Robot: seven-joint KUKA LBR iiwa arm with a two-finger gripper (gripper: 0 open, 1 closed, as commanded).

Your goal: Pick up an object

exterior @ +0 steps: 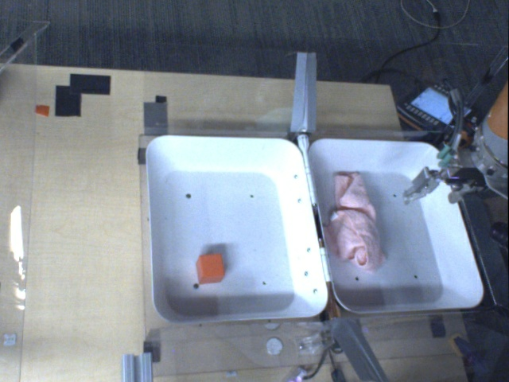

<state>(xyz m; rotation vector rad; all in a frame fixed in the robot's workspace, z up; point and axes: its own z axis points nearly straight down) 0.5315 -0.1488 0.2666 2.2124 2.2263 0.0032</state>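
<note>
A crumpled pink cloth (355, 220) lies in the left half of the right bin (445, 293), stretched from back to front. A small orange block (211, 268) sits near the front of the left bin (167, 213). My gripper (429, 189) hangs over the right bin's back right part, to the right of the cloth and apart from it. It is open with nothing between its fingers. The arm's wrist comes in from the right edge.
A metal divider post (303, 94) stands between the bins at the back. Black patches (78, 92) and a small orange mark (42, 111) lie on the wooden bench at far left. A device with a lit screen (430, 104) and cables sits behind the right bin.
</note>
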